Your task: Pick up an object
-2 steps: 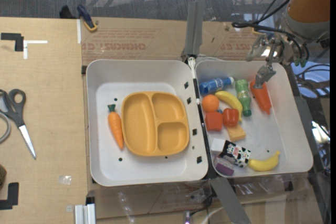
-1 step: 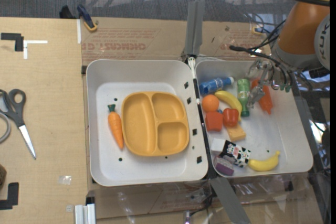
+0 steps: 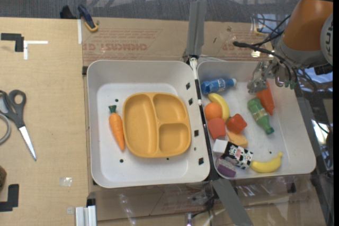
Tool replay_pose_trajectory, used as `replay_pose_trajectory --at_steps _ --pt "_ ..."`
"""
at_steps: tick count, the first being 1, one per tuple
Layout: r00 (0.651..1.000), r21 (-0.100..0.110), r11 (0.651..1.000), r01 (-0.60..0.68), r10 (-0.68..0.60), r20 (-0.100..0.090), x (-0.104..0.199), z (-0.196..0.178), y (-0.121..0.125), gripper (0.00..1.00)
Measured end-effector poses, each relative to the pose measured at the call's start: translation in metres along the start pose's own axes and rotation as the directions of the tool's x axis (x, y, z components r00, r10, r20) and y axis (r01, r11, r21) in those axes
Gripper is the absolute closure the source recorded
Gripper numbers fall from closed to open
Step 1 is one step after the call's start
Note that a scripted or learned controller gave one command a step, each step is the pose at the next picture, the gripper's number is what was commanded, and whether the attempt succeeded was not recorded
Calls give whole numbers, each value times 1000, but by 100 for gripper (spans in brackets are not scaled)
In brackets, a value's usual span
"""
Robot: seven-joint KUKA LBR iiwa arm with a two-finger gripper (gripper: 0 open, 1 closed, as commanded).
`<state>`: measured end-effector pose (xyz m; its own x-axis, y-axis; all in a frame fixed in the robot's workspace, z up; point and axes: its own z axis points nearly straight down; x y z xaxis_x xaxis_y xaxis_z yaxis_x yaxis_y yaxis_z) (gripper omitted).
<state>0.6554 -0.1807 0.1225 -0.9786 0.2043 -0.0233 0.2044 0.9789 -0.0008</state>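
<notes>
Over the right bin's (image 3: 310, 164) far right corner, the pincer (image 3: 263, 78), finger state indiscernible, hovers above the green bottle (image 3: 260, 115), apparently positioned to grasp it.

Glossy plastic tray (image 3: 157, 124), smooth white bins (image 3: 100, 129), matt wooden bench (image 3: 39, 114)

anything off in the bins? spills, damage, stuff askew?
Nothing spilled or damaged. Right bin is a jumble: green bottle and blue bottle lie on their sides, toy food piled together. Left bin is tidy: yellow divided plate, carrot beside it.
</notes>
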Motion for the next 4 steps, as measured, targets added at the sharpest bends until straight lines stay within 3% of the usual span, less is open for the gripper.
replay_pose_trajectory --at_steps 1,2,3,4 --pt "1000 0 1000 0 0 -1 0 0 0 0" --pt "998 -1 998 -59 59 -19 25 29 -37 0" --pt "998 -1 998 -56 56 -15 23 18 -36 100" --pt "990 2 990 -141 141 -18 31 -97 -13 100"
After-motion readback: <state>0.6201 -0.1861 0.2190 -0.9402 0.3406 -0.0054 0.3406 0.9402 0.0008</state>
